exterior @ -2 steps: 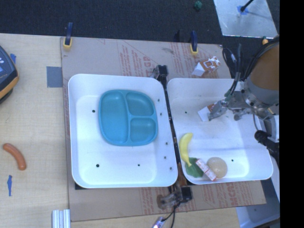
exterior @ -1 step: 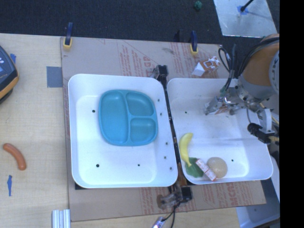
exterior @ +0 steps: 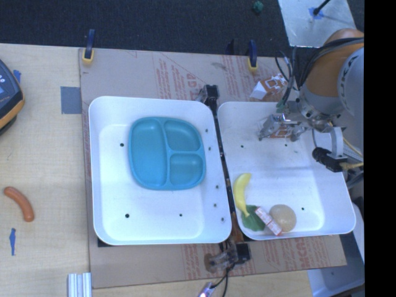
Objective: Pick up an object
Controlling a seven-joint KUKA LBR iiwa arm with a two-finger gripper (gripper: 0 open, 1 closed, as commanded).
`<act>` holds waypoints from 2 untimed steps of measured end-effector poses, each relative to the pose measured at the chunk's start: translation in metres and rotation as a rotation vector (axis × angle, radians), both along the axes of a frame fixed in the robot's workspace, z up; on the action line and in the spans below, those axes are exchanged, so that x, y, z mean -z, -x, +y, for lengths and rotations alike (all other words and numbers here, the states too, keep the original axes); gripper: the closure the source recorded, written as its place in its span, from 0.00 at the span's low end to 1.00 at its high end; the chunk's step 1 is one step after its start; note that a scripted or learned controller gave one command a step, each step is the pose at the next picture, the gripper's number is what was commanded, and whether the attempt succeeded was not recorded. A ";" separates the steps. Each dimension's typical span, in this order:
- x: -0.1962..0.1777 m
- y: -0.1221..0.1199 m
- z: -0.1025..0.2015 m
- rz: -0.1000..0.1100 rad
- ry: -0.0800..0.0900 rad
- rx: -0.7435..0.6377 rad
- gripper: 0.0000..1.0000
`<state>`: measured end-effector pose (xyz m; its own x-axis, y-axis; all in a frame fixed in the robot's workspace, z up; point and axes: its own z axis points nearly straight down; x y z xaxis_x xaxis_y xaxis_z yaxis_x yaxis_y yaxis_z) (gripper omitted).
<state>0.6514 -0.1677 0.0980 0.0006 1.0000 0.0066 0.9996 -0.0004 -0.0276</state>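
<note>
Red print runs in slanted lines across the brown cardboard sheet (exterior: 154,73) that lies under the two white bins, showing beyond the far edge of the left bin (exterior: 99,166) and again along its near edge, but the letters are too small and blurred to read. Nothing else in view carries writing that can be made out.

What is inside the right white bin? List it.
The right white bin holds a yellow banana, a green item, a small pink-and-white packet and a round beige object, clustered near its front-left corner. The gripper hangs over its rear, hiding the floor beneath.
</note>
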 end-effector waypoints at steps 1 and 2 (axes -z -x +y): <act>-0.026 -0.003 -0.017 -0.015 0.002 -0.002 0.00; -0.012 -0.002 0.009 -0.013 0.006 -0.003 0.00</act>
